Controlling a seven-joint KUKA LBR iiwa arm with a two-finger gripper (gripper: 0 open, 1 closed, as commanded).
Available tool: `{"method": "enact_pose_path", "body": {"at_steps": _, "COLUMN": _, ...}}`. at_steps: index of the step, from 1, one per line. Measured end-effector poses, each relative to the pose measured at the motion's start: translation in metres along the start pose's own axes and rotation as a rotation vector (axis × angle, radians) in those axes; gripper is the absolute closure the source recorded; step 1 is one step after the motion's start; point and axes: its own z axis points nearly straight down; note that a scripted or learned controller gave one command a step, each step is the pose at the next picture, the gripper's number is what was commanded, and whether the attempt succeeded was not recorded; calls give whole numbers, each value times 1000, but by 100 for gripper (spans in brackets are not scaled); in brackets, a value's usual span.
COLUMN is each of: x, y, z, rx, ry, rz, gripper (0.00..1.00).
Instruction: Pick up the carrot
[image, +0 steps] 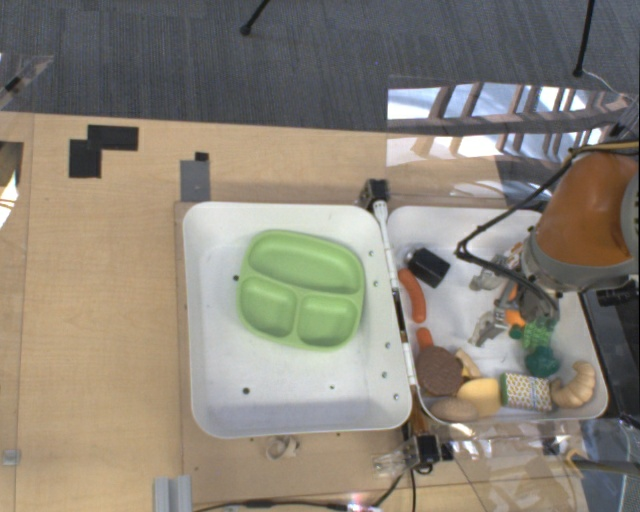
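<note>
Down low over the right bin (455, 300), with the gripper (500, 318) hanging off the orange-banded arm (590, 205) near the bin's middle. Hard to read whether open or closed from this slant, so cannot tell, and no claim of a hold. Carrot (517, 321) sitting right against the gripper on its right-hand side in the view, touching or as good as. Only a short orange stub on show, with the leafy green top (540, 334) trailing away further right and a shade toward the front edge. Long axis judged roughly across the bin, tilted slightly down to the right. Practically no travel needed then, just a small nudge rightward and a closing line set across that axis. Worth watching the dark green piece (541, 362) just in front of the leaves, and not confusing the target with the red sausage (412, 293) well apart by the left wall.
</note>
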Motion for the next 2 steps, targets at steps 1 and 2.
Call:
{"method": "enact_pose_path", "body": {"at_steps": 1, "x": 11, "y": -11, "z": 13, "rx": 2, "ry": 8, "rz": 189, "gripper": 0}}
{"method": "enact_pose_path", "body": {"at_steps": 2, "x": 7, "y": -9, "z": -1, "rx": 0, "ry": -4, "rz": 183, "gripper": 100}}
